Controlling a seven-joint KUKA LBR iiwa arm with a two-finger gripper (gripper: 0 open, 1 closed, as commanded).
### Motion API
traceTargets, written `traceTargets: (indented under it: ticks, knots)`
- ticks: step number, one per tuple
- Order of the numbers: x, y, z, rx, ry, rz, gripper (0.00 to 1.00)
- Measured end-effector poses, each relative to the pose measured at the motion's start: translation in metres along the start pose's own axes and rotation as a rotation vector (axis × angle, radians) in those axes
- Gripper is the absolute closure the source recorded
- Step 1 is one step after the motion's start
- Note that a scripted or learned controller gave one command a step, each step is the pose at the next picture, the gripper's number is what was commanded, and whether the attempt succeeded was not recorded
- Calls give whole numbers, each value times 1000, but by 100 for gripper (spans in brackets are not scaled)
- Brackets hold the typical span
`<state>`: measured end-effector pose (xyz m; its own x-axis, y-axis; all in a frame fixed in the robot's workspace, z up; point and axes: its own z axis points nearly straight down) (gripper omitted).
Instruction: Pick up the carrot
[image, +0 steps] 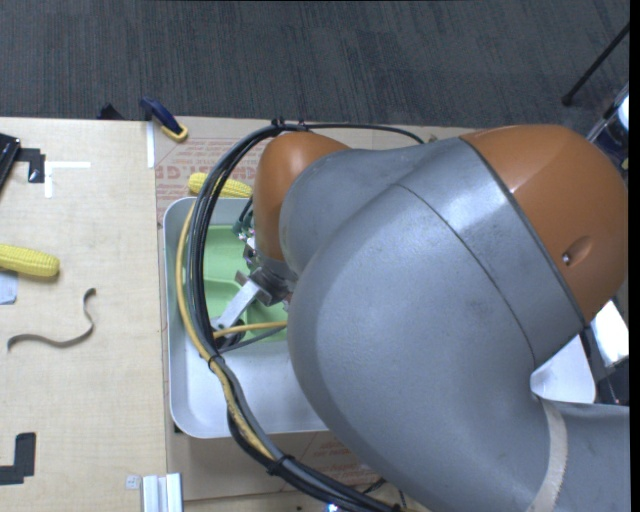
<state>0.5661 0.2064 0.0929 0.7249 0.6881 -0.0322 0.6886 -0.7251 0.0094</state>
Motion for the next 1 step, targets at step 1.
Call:
traceTargets:
  ticks: [1]
  knots:
    - [-29,-8,3,15,26,320,0]
